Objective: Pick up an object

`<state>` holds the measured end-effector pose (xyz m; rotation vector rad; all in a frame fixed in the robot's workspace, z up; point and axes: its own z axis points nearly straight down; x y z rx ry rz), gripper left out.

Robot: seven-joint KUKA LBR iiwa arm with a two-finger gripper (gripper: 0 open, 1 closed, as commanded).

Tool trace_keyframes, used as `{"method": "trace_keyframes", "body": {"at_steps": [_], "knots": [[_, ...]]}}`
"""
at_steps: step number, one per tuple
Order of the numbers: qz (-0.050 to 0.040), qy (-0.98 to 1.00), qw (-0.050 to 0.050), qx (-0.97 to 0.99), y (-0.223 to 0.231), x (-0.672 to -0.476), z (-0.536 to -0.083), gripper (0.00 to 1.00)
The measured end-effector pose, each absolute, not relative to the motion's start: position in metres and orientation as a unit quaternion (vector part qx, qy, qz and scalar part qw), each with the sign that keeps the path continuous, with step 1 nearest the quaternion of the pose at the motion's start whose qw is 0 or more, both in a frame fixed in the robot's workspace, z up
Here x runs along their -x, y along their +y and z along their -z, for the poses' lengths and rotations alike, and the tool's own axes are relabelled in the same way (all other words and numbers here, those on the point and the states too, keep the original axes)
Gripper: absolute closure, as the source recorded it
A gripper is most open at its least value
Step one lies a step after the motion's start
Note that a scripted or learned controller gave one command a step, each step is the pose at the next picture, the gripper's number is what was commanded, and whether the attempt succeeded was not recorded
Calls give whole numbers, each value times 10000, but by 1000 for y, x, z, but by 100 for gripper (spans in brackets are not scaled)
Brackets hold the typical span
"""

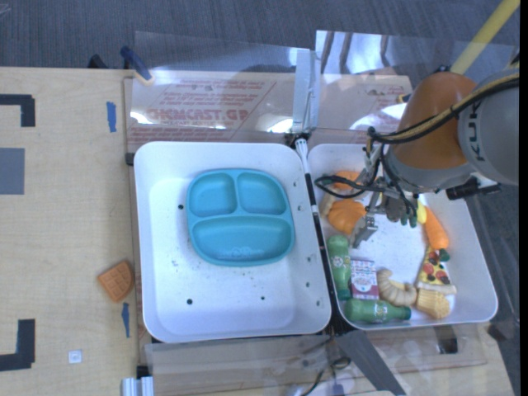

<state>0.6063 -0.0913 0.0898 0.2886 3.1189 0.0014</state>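
Observation:
My gripper (368,226) hangs low over the middle of the right bin (477,280), just right of an orange toy fruit (346,215). Below it lie a green bottle (338,254), a small pink and white carton (362,276), a croissant (396,289) and a second green bottle (375,310) on its side. A carrot (436,230) and a pizza slice (435,272) lie to the gripper's right. Nothing shows as held. The wrist and its cables hide part of the bin's back.
The left bin (165,304) holds a blue divided plate (240,217). A small brown waffle piece (116,280) lies on the wooden bench left of the bins. A clear plastic sheet (214,97) stands behind both bins.

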Motion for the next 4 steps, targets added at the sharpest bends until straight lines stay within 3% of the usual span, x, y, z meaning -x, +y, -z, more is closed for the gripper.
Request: {"method": "trace_keyframes", "body": {"at_steps": [1, 2, 3, 4], "knots": [[10, 9905, 67, -1375, -153, -607, -89, 0], [45, 9794, -52, -2020, -105, -634, -90, 0], [14, 9640, 45, -2659, -192, -582, -89, 0], [-3, 9547, 51, -2975, -193, -548, -89, 0]]}}
